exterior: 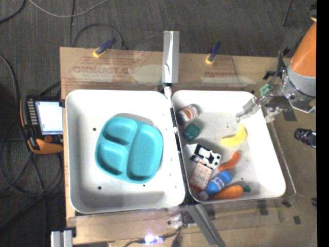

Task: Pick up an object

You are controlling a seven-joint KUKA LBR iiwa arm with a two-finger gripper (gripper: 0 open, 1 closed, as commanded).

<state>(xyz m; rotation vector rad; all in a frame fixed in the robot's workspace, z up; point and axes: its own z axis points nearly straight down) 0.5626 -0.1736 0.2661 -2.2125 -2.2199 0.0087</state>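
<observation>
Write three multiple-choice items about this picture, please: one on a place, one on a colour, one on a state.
1. Where does the divided tray lie?
A. In the left bin
B. In the right bin
C. On the floor

2. What colour is the banana?
A. Green
B. Yellow
C. Blue

3. How does the gripper stand to the objects?
A. It presses on the tray
B. It hangs above the right bin, touching none of them
C. It lifts the bottle out of the bin

Answers:
1. A: the teal tray rests in the middle of the left bin.
2. B: it is a yellow curve near the middle of the right bin.
3. B: its tip hangs near that bin's upper right corner, apart from the banana below it.
</observation>
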